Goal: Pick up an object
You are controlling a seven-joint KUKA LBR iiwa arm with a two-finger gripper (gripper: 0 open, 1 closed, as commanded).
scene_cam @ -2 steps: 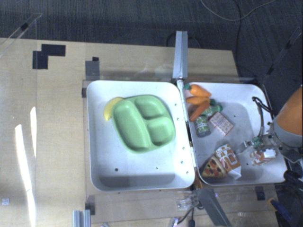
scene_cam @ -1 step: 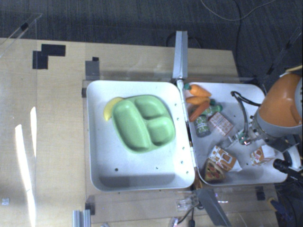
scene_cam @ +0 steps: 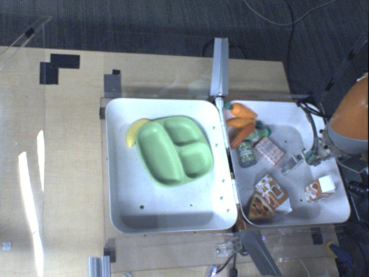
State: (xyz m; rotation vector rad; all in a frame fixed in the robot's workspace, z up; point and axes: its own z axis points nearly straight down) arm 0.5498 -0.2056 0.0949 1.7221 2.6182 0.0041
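While the grey arm with the orange band is reaching in from the right, its two-finger gripper is hanging low over the right-hand shallow white bin, in the open patch between the objects. Whether the fingers are apart or together cannot be told at this slant, and nothing is showing between them.

Candidate objects are all lying in this bin: a small pink-and-white checked carton just left of the gripper, a dark green can beside it, orange carrot-shaped toys against the dividing wall, a flat pizza-printed box near the front edge, and a small orange-and-white carton at the right. The left-hand white bin is holding a light green sectioned plastic tray over a yellow piece.

Judging from this layout, the checked carton is sitting nearest; a good grasp is likely calling for centring over it, aligning across its narrow sides, and descending clear of the can.
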